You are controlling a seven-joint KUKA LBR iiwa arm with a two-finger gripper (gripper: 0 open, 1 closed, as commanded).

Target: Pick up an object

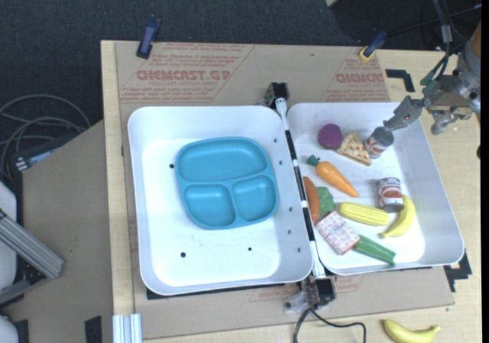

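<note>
My gripper [380, 137] hung low in the right bin [439, 181], its tip at a small red-and-white thing [375, 150] just right of the pizza slice [354, 149]. From above I could not tell whether my fingers stood apart or together, nor whether anything sat between them. I would not say I held anything.

I judged that I had come in from the right at a slant because the toys lay crowded toward the bin's left and middle, and the pizza's corner gave me an edge I could reach without brushing its neighbours. The plum [330, 135] sat just left of the pizza, the carrot [335, 176] just below it.

The pizza, my likeliest target, lay flat in the bin's upper part, its long axis running from upper left to lower right. I could not tell which end was its tip. The carrot ran much the same way, leaves to the upper left. The can [390, 193] stood nearer the front, with the banana [403, 218] curving below it and the corn [364, 215] lying nearly level beside them.

The blue tray [227, 182] lay alone in the left bin [149, 196], well apart from my work.
</note>
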